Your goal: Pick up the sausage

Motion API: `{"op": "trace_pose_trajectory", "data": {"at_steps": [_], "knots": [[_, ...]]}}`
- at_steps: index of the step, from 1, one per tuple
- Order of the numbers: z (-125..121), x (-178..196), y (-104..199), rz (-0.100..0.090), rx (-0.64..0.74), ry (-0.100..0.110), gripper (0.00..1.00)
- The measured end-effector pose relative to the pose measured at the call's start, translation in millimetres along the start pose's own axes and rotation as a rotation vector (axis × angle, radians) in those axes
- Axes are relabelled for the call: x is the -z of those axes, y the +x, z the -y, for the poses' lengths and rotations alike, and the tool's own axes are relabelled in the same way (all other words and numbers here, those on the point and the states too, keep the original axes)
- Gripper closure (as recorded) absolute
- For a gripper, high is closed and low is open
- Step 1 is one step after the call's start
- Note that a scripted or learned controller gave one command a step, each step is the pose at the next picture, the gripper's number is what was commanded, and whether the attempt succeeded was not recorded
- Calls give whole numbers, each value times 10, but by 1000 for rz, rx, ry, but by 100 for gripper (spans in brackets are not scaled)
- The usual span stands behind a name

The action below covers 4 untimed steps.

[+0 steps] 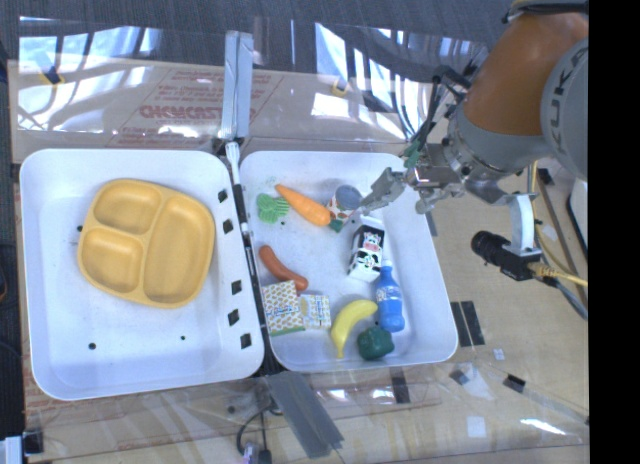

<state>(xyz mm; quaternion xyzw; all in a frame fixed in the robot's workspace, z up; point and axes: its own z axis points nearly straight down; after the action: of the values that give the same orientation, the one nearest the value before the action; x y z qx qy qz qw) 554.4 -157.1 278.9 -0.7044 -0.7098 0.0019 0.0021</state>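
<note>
Sausage: lies loose near the right bin's left wall, below the carrot.
Gripper: hovers right of the carrot, apart from the sausage; whether its fingers are open cannot be told.

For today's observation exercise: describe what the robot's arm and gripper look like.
The arm is bulky and rounded, grey with a broad orange band above the wrist. Thin dark cables run down beside it to a small grey metal gripper.
</note>
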Motion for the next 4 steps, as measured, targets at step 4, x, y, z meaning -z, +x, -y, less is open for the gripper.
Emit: {"op": "trace_pose_trajectory", "data": {"at_steps": [4], "knots": [[327, -892, 1890, 1, -16, 1, 0]]}}
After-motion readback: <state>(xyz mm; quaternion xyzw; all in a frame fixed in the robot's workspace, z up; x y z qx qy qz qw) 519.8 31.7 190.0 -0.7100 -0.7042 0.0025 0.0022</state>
